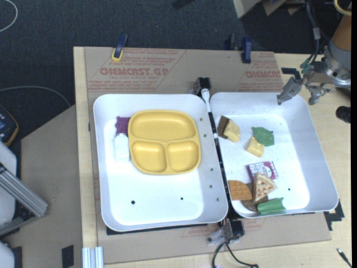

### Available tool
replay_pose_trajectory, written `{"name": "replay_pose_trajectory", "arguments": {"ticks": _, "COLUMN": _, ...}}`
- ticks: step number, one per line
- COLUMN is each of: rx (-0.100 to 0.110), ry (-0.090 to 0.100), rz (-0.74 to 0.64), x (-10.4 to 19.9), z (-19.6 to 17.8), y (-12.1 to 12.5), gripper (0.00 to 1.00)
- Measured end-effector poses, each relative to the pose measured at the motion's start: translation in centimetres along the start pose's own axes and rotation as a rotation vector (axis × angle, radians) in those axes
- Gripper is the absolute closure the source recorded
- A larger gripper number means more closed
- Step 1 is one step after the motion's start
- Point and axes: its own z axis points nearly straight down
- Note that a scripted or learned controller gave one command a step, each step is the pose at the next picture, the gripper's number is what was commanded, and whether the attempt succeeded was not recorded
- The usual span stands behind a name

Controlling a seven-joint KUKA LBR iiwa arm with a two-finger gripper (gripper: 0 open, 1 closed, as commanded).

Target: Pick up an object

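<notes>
Bins, two, white and shallow, stood side by side on a brown board clamped [117,49] at its far edge, presumably to keep it from shifting. Left bin [111,200] held a yellow tray [164,140] with three compartments, set toward the far half; a purple item [122,124] and a white item [120,147] lay wedged just beside its left rim. Right bin [312,166] held the loose goods: a brown-and-cream block [228,129] near the far left, a green leaf piece [263,135] touching a yellow cube [255,148], and, in the near left corner, a crowded heap of purple packet [263,168], pizza slice [263,186], waffle [240,190] and green piece [271,206], overlapping one another. Gripper [303,88] hovered over the far right corner of the right bin, fingers spread apart with nothing between them, well apart from every item. Judged stage: approach, no object chosen yet; the leaf and cube lay nearest, and the heap looked hardest to grip cleanly.
</notes>
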Motion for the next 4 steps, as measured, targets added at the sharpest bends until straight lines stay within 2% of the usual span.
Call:
{"name": "replay_pose_trajectory", "arguments": {"ticks": 1, "rx": -0.014, "ry": -0.003, "rz": -0.003, "x": 0.0, "z": -0.9, "y": 0.3, "gripper": 0.00}}
{"name": "replay_pose_trajectory", "arguments": {"ticks": 3, "rx": -0.010, "ry": -0.002, "rz": -0.003, "x": 0.1, "z": 8.2, "y": -1.0, "gripper": 0.00}}
{"name": "replay_pose_trajectory", "arguments": {"ticks": 4, "rx": -0.010, "ry": -0.001, "rz": -0.004, "x": 0.8, "z": 14.4, "y": -1.2, "gripper": 0.00}}
